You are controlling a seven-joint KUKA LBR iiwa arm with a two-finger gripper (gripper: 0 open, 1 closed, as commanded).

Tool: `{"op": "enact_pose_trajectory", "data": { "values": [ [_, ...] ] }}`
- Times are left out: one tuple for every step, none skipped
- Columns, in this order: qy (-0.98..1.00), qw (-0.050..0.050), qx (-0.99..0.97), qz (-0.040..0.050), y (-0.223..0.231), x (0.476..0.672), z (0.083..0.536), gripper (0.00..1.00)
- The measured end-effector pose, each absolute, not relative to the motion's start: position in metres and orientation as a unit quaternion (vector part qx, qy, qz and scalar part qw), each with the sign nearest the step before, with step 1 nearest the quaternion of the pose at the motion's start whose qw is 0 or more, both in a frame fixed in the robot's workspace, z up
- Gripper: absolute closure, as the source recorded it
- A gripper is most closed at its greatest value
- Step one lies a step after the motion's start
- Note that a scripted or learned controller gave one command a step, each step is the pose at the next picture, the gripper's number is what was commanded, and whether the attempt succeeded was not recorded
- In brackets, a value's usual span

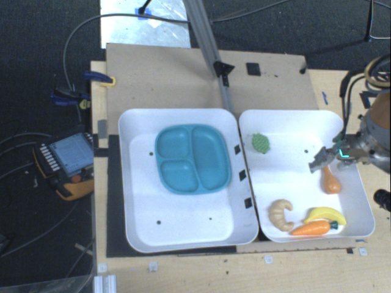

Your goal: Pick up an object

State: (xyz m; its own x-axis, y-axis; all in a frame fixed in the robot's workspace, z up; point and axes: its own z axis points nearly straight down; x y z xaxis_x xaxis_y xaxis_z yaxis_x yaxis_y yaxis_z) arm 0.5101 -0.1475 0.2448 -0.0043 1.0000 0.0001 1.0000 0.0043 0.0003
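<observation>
**A:** While your gripper hangs at the right bin's far wall, which object do you go for?

**B:** You take the orange pear-shaped piece. It lies just below the gripper, against that bin's right wall.

**A:** How are the fingers?

**B:** They look parted a little, with nothing between them. You should drop straight down over the narrow neck and keep clear of the wall, since a finger could catch it there.

**A:** What does the piece look like?

**B:** Smooth and glossy, with a rounded bulb and a tapering top. Likely slippery, so you close around its middle. The banana lies nearer the bin's front edge.
</observation>
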Motion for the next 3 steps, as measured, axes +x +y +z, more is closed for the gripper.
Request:
{"op": "enact_pose_trajectory", "data": {
  "values": [
    [0.709,0.001,0.706,0.0007,-0.148,0.511,0.245,0.00],
    [0.708,-0.001,0.706,-0.0006,-0.144,0.520,0.195,0.00],
    [0.707,-0.001,0.707,-0.0008,-0.153,0.517,0.148,0.00]
  ]
}}
